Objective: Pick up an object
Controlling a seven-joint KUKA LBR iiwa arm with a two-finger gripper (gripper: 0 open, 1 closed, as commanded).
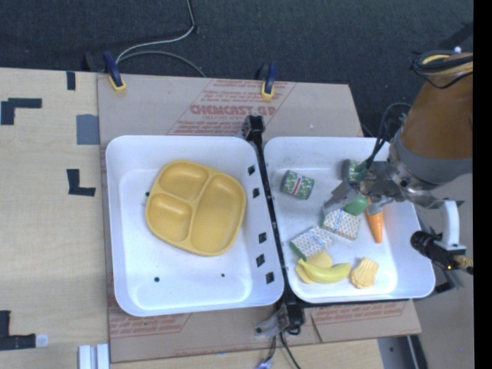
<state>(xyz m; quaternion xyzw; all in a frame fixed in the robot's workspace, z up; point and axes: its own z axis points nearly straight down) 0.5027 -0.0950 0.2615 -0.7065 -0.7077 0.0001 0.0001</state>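
The arm, smooth grey with a glossy orange band, reaches in over the right bin (400, 283), a shallow white plastic tray with rounded corners. Its tool (360, 191) hangs low over the bin's far right part, a dark cluster of metal parts; whether it is open or closed, or has hold of anything, cannot be told from this angle.

Just under the tool sits a small green piece (357, 204), touching or nearly touching it. Right beside that, toward the near edge, lies a flat square packet (341, 223) with a speckled print. To the tool's right is a tapered orange carrot (375, 226). Left of the tool, apart from it, a stubby green can (297, 184) lies on its side. Nearer the front edge are a second speckled packet (310, 241), a curved yellow banana (323, 271) and a ridged yellow corn piece (364, 272).

Well to the left, the other bin (127, 283) carries a matte yellow plate (196, 207), rounded square, moulded into three compartments. Both bins rest on a cardboard sheet (154, 106) clamped to the table (38, 244).
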